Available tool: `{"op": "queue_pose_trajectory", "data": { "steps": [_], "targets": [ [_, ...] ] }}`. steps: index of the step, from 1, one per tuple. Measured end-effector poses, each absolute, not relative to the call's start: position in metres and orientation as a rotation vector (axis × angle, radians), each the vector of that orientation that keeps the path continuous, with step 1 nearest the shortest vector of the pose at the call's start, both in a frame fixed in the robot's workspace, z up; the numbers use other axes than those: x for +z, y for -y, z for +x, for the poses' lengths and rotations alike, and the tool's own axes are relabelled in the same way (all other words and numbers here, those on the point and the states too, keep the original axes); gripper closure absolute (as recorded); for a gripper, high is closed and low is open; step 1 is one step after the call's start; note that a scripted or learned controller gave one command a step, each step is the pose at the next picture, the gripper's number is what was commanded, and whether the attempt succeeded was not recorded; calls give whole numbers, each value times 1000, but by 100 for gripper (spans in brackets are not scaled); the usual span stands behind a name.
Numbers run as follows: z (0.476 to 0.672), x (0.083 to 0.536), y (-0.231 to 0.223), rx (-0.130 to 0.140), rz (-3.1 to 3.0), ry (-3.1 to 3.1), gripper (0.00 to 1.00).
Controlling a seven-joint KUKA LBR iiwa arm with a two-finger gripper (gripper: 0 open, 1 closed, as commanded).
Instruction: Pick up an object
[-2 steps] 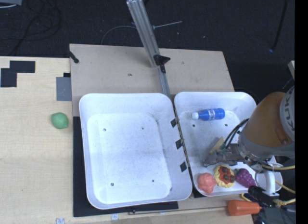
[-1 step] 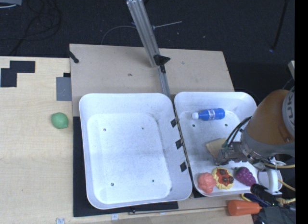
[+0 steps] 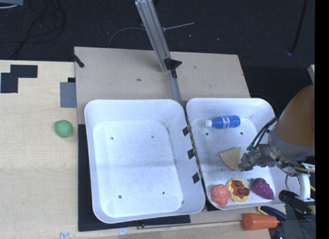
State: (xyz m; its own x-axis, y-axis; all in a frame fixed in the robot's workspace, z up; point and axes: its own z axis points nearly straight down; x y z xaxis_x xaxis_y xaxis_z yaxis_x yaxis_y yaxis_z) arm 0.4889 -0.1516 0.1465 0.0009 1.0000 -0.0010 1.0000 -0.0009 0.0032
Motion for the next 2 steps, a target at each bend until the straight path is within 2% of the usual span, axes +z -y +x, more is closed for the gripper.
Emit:
{"op": "queue_pose_trajectory", "data": {
  "steps": [2],
  "targets": [
    [497, 232, 157, 3, 2220, -2219, 100]
  ]
}}
